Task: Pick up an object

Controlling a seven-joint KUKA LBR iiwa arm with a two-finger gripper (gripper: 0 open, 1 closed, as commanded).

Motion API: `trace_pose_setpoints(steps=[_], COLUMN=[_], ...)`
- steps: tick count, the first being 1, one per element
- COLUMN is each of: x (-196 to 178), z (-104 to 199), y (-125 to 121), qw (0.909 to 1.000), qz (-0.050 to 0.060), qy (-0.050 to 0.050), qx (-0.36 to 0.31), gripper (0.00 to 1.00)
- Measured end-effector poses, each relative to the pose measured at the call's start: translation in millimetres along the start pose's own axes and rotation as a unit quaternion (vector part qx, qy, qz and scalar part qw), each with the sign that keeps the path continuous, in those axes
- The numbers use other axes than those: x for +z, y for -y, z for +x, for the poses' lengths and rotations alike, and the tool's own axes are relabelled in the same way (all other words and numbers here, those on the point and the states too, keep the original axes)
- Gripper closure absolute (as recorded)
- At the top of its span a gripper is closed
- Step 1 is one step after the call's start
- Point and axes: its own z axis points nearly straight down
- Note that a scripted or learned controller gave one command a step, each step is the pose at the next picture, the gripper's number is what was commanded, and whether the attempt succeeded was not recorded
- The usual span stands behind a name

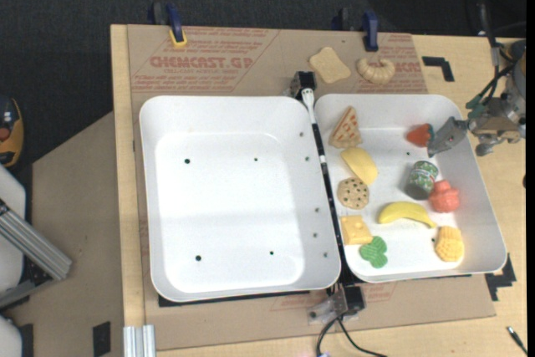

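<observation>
The approach step is judged in hand: the tool (443, 138), its state untellable, is held beside the red plastic strawberry (420, 134); descent is required next.

I read one printed text from here: red lettering "CHEMCAST GP" on the brown protective sheet (226, 54) behind the left bin (230, 192). The same red print repeats near the right bin (481, 205) at the far edge, but there it is too faint and covered for me to read
</observation>
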Motion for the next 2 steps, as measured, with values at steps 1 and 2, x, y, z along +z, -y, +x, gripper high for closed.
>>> trace_pose_setpoints(steps=[1, 2], x=[65.4, 167.2], z=[46.6, 78.5], y=[-50.2, -108.3], qw=[1.0, 1.0], qz=[0.002, 0.003], qy=[-0.002, -0.002], qx=[-0.003, -0.003], gripper=[0.0, 0.0])
